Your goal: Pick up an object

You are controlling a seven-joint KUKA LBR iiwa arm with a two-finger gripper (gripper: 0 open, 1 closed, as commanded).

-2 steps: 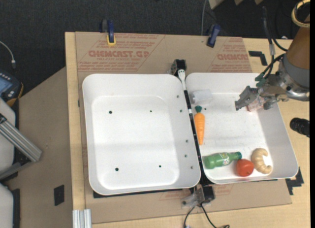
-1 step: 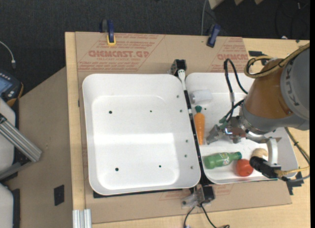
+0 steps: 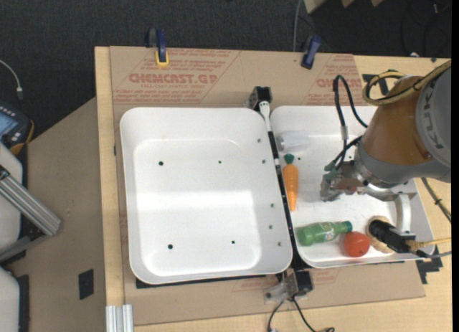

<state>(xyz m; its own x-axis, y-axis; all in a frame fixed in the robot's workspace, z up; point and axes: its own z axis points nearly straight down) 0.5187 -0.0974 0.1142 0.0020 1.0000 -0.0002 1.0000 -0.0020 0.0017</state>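
Gripper (image 3: 336,186): low over the middle of the right bin (image 3: 310,111), centre-right of the frame, seen from above under the arm (image 3: 401,137); whether it is spread or closed cannot be told, and nothing is seen held in it. Carrot (image 3: 290,187): lies lengthwise along the bin's left wall, green end toward the top of the frame, just left of the gripper and apart from it. Bottle (image 3: 323,232): green, on its side below the gripper, near the bin's lower edge. Ball (image 3: 356,244): red, just right of the bottle's cap end. A pale, clear item (image 3: 292,140) sits above the carrot; its kind cannot be made out. Left bin (image 3: 193,180): white, touching the right bin, with small dark dots on its floor. Both rest on a brown board (image 3: 107,180) with red print, held by two blue clamps (image 3: 159,45) along its upper edge. Dark floor (image 3: 50,29) surrounds the bench.
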